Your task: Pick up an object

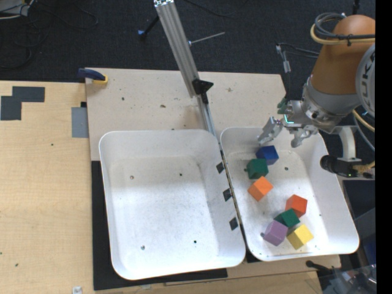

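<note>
Nearest the lens, at the low end of the right bin (343, 237), I have a tight cluster: a purple cube (275, 232), a yellow cube (299, 236) and a dark green cube (286, 218) packed against one another, with a red cube (296, 204) just above them. Farther up the bin sit an orange cube (260, 188), a second green cube (257, 168) touching it or nearly so, and a blue cube (267, 154) at the top. The left bin (116, 164) holds none of them.

My gripper (285, 133) hangs over the top of the right bin, just above the blue cube, fingers spread apart with nothing between them. From this slanted view I can't judge its height over the bin floor with any confidence.

I'd take the blue cube as the target, since it lies closest under the fingers. To do this well, I'd centre the spread fingers over it, turn the wrist so the pads meet two flat faces, and keep the lower finger out of the narrow gap beside the green cube. Descend straight, close only once both fingers straddle the cube, then lift slowly and confirm it comes up.
</note>
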Available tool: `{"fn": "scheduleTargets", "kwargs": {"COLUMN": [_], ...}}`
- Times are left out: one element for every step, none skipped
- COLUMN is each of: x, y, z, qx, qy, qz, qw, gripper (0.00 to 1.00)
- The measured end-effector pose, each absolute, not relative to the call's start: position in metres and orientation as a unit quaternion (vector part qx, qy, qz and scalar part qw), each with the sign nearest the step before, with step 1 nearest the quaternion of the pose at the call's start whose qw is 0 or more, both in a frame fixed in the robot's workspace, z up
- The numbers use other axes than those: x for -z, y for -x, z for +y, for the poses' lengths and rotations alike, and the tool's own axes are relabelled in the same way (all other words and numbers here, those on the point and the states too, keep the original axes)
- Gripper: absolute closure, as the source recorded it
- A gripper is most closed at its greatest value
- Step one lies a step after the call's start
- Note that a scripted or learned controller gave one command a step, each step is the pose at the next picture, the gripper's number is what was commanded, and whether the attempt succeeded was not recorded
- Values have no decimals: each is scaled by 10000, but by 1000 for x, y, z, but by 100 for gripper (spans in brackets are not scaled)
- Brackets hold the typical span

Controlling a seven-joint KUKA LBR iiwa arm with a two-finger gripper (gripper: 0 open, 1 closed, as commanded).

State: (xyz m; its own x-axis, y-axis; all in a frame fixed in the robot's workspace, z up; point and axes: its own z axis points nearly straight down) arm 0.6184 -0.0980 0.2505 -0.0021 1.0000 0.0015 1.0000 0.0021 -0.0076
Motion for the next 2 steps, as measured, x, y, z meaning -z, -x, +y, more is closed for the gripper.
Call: {"fn": "scheduleTargets", "kwargs": {"x": [-253, -211], "y": [-619, -619], "z": [-99, -94], "qx": [-9, -11], "qy": [7069, 7078], "qz": [-7073, -7065], "qw": [14, 14], "gripper": [0, 0]}}
